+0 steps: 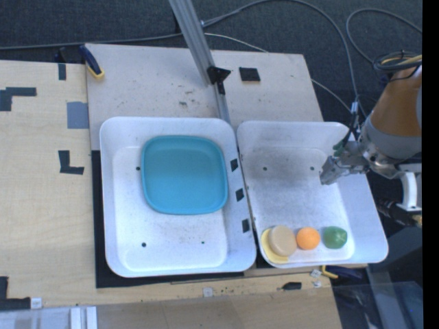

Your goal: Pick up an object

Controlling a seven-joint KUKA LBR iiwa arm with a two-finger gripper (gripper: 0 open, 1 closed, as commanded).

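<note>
The right bin [295, 149] holds three small items along its near edge: a tan round piece on a yellow base [280, 241], an orange ball [308, 238] and a green ball [335, 237]. My gripper [330, 172] hangs over the right bin's right side, well behind those items and apart from them. Nothing shows between its fingers, which look close together. A square teal plate [184, 174] lies in the left bin [123, 252].
A grey metal pole [199, 40] slants from the top down to the gap between the bins. Black cables [329, 26] loop across the dark floor at the top right. A yellow-and-blue clamp [92, 64] sits at the board's far left corner.
</note>
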